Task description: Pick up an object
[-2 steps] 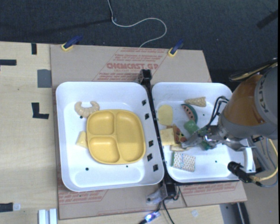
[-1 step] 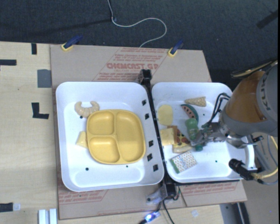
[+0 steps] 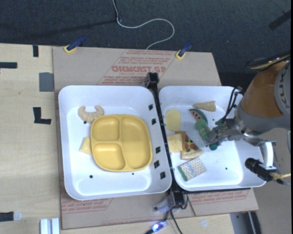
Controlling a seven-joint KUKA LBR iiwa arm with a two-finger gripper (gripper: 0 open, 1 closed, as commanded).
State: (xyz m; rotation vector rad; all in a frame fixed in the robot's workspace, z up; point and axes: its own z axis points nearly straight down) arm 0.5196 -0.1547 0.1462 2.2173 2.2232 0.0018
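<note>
Reaching low into the right bin (image 3: 234,177), approach step in hand. Fingers (image 3: 214,139) seemingly clenched around nothing; hard to tell. Green object (image 3: 202,128) just beside, toward the divider. Next: open, centre over it, close.

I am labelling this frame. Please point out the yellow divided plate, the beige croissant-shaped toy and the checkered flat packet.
yellow divided plate (image 3: 121,143), camera view, centre ridge
beige croissant-shaped toy (image 3: 90,112), camera view, middle of curve
checkered flat packet (image 3: 192,168), camera view, middle of top face

arm (image 3: 263,112): grey body; orange band abv wrist; black cable; dark gripper (image 3: 212,141)
</note>
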